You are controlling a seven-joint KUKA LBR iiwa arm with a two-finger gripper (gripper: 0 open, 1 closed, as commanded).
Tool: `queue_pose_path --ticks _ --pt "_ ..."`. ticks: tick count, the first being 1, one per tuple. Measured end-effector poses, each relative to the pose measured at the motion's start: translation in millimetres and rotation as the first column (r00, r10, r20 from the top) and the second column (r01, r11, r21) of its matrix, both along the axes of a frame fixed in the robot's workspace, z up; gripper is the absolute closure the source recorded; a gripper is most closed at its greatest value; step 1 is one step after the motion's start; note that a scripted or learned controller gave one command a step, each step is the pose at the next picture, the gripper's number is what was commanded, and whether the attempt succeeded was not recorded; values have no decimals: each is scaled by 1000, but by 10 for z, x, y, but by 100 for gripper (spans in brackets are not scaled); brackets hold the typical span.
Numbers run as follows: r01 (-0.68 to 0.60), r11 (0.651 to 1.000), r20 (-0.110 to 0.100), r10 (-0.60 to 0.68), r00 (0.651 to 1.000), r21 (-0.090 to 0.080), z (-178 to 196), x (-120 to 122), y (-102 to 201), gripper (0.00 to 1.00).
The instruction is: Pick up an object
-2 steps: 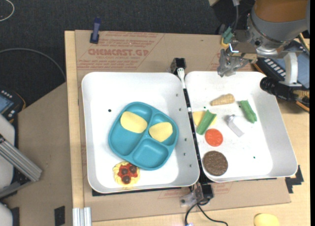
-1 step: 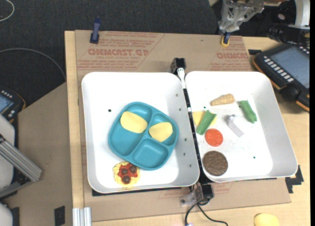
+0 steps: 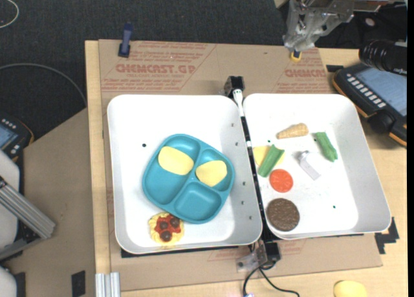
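Camera view: hand (image 3: 299,48) hangs above the far edge of the worktop (image 3: 194,69), beyond the far rim of the right bin (image 3: 362,160); whether it is released or clenched cannot be told from this angle, and nothing is seen between its tips. All objects lie nearer the camera than the hand. Closest to it, in the right bin, a tan cone (image 3: 292,131) lies on its side, with a green pepper piece (image 3: 326,145) just to its right. Further from the hand, a yellow wedge (image 3: 260,155) touches a green bean pod (image 3: 270,161), and a small grey block (image 3: 306,164) lies near them. A red tomato slice (image 3: 281,180) sits below those, and a brown round patty (image 3: 283,214) lies farthest from the hand in that bin, near the front rim. Left bin (image 3: 129,160), well apart from the hand and to its left, holds a blue divided plate (image 3: 187,202) with two yellow pieces (image 3: 176,160) in its far compartments. A small pizza toy (image 3: 165,226) touches the plate's near edge.
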State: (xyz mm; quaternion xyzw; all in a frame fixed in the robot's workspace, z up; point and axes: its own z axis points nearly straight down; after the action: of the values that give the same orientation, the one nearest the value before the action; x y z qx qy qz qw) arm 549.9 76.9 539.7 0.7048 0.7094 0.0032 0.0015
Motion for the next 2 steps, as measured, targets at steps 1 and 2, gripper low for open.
queue_pose_path --ticks 1,2 --pt "-2 1000 -23 2 1000 -4 -1302 -510 618 100" --pt "-3 1000 -18 3 1000 -4 -2096 -737 1407 100"
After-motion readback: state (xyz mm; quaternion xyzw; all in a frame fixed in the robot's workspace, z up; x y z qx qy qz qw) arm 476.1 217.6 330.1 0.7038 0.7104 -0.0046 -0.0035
